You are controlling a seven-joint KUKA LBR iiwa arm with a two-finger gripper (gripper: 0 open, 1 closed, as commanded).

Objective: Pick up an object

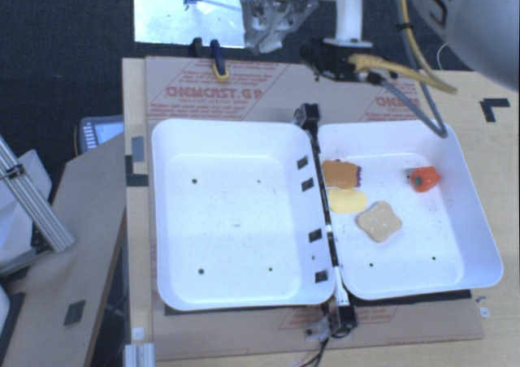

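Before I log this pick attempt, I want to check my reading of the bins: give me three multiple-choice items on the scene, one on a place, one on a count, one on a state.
1. Where do the small objects lie?
A. in the left bin
B. in the right bin
C. on the cardboard outside the bins

2. How many objects are in that bin?
A. two
B. four
C. six

3. Where is the gripper relative to the objects?
A. above the bench's far edge, apart from them
B. pressed on the orange object
C. down inside the left bin

Answers: 1 B, the right bin holds them all. 2 B: an orange and purple piece, a yellow piece, a tan biscuit-like piece and a red-orange object. 3 A, the gripper sits beyond both bins, touching none.
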